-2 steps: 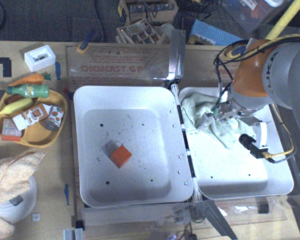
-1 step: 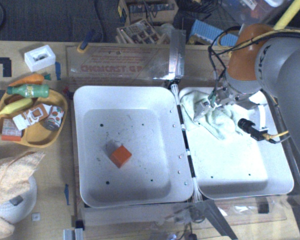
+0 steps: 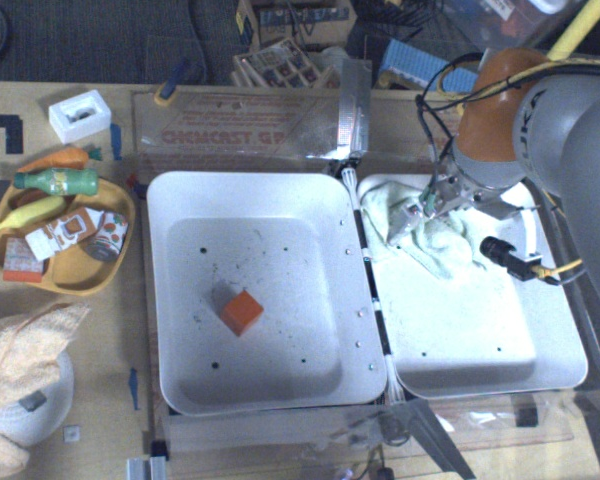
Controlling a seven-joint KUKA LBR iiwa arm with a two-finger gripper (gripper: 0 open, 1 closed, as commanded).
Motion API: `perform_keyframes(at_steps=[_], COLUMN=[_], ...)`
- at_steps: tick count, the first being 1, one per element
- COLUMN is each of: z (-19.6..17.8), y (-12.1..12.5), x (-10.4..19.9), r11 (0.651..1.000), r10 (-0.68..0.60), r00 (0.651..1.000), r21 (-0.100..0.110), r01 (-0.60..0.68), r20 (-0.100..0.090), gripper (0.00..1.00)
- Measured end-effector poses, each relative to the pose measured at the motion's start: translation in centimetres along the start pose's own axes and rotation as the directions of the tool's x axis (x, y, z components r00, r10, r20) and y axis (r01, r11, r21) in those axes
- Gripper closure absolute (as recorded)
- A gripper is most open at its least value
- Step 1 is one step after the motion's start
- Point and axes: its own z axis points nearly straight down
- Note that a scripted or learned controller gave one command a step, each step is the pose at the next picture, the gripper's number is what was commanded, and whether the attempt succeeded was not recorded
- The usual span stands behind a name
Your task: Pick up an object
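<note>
Camera view: we see two white bins side by side on the desk (image 3: 100, 368). Left bin (image 3: 180, 218) has one orange block (image 3: 243, 312) sitting a bit left of centre, tilted corner-on, well apart from every wall. Right bin (image 3: 480, 358) has a pale green cloth (image 3: 442, 248) bunched in its far left part, near the divider between the bins.

The arm (image 3: 540, 128) reaches in from the right, and the claw (image 3: 427, 208) is down on the crumpled cloth at its upper edge. It's small and blends into the folds, so we can't tell how it is set or whether it has any fabric.

Handling, our read:
- Cloth: light, soft, no fixed shape. A pinch on a raised fold or ridge should work; a flat spot likely gives nothing. It will drape and drag when lifted, may snag the bin wall.
- Block: looks light and stiff, flat faces, probably foam or wood. Take it across two opposite faces; because it's rotated, the claw needs to line up with the faces, otherwise it may twist out. Plenty of room around it.

The cloth is the closer target given where the claw is. Left of the bins there's a yellow bowl (image 3: 90, 278) of toy food, not in play.
</note>
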Motion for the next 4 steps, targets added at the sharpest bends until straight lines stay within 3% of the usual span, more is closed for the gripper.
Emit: perform_keyframes(at_steps=[4], z=[-0.01], y=[0.01], x=[0.14], r11=[1.000], r10=[-0.021], r00=[1.000], r21=[0.002], r01=[0.021], r20=[0.004], gripper=[0.00])
